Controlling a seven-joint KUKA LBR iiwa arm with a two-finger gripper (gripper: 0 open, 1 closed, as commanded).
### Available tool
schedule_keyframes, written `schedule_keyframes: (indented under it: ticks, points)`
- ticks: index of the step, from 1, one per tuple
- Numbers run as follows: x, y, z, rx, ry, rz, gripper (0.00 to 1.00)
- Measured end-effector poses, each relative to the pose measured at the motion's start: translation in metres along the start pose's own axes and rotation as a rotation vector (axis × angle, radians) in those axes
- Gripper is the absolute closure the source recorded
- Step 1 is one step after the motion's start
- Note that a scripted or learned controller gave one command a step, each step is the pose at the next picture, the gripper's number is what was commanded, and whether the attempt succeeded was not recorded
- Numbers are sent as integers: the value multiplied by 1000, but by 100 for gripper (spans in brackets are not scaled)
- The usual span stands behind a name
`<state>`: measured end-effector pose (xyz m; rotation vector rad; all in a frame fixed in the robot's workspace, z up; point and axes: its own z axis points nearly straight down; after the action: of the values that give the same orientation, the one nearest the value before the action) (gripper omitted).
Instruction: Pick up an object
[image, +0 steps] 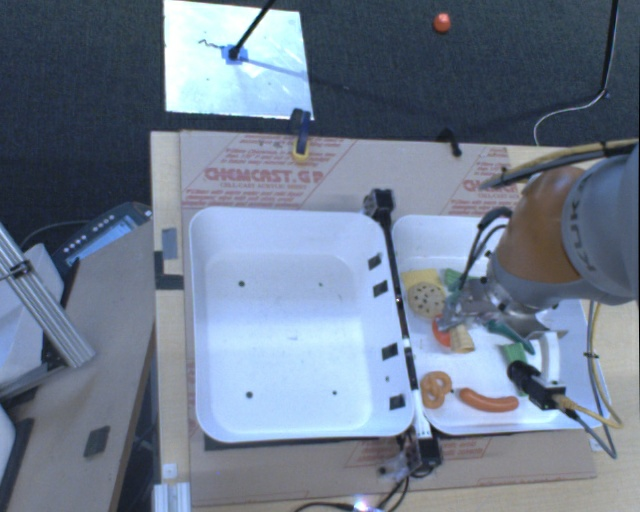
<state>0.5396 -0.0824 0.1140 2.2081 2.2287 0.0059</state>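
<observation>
My gripper (456, 316) is low inside the right bin (425, 238), hanging from the grey arm with the orange band (540, 230). Right under its tip lie a small red piece (440, 329) and a tan bread-like chunk (462, 341); whether it touches either is hidden. A yellow cheese wedge with holes (425, 292) lies just to its left, with a green piece (455, 277) behind it. Nearer the front of the bin are a pretzel (436, 388) and an orange sausage (489, 402). Another green piece (517, 351) sits partly under the wrist.
The left bin (215, 235) adjoins the right one along a ridge with black clips (388, 290). A black part (533, 384) and yellow cables (592, 400) hang off the arm over the right bin's front right corner. Cardboard (260, 175) underlies both bins.
</observation>
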Motion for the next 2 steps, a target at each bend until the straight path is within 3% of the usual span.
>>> schedule_keyframes:
  ticks: [1,2]
  points:
    - [51,14,-75,-3,2,-1,100]
    - [53,21,-70,4,1,4,100]
